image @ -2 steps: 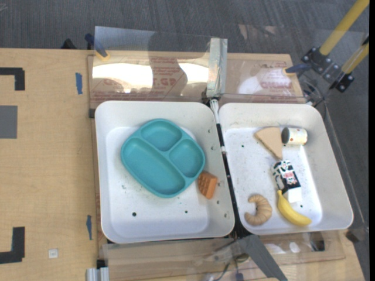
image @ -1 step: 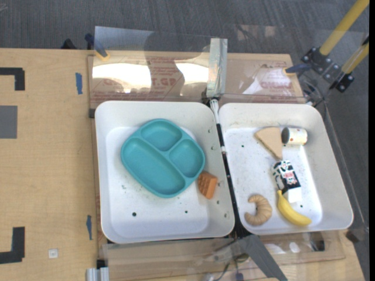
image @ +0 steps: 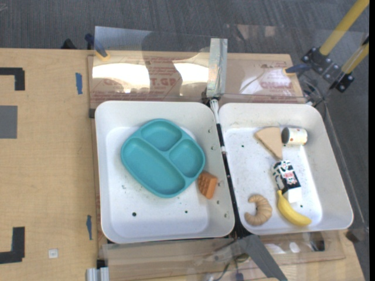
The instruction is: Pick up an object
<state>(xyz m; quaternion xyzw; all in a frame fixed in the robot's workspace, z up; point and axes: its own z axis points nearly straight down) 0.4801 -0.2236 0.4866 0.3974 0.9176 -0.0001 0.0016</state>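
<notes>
Five loose things lie in the right bin [image: 328, 157], and the croissant [image: 259, 208] near its front left corner looks the easiest pick: it sits apart from its neighbours with bare floor around it. Just to its right is a banana [image: 291, 211], whose upper end touches or nearly touches a black-and-white box [image: 286, 175]. Farther back a tan wedge [image: 269, 140] lies against a white cylinder [image: 295, 136]. The left bin [image: 111, 157] holds a teal plate [image: 163, 157] with an orange piece [image: 207, 185] at its edge. How wide the gripper stands, or whether it has hold of anything, I cannot tell. A good try would come straight down over the croissant's thick middle, closing across its narrow width, clear of the banana and the bin wall.
</notes>
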